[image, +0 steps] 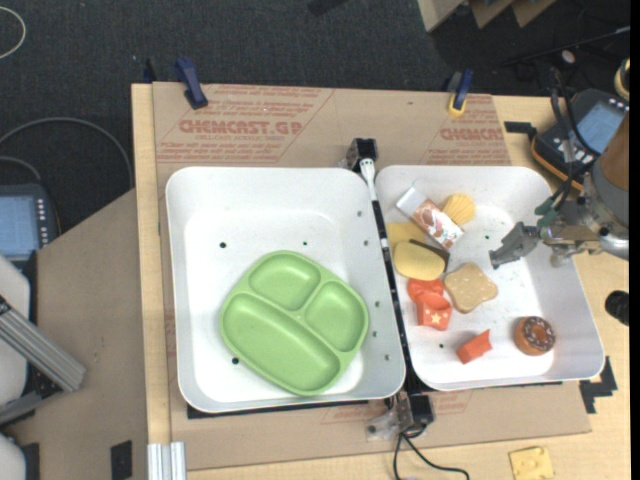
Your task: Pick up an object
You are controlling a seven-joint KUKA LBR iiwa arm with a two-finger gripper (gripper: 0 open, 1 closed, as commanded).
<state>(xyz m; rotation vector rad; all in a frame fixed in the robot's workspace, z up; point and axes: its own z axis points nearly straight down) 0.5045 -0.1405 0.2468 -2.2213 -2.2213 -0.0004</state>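
The right bin holds several toy foods. A white and red packet lies beside a small yellow piece near the back. In front of them sit a yellow potato-shaped piece, a tan toast slice, a red chunk, a red wedge and a brown donut. My gripper hangs over the bin's right middle, just right of and above the toast, with nothing seen in it.
The left bin contains a green divided plate. A black bar runs between the two bins. Blue clamps hold the cardboard base at the back. Bare white floor lies at the right bin's far right.
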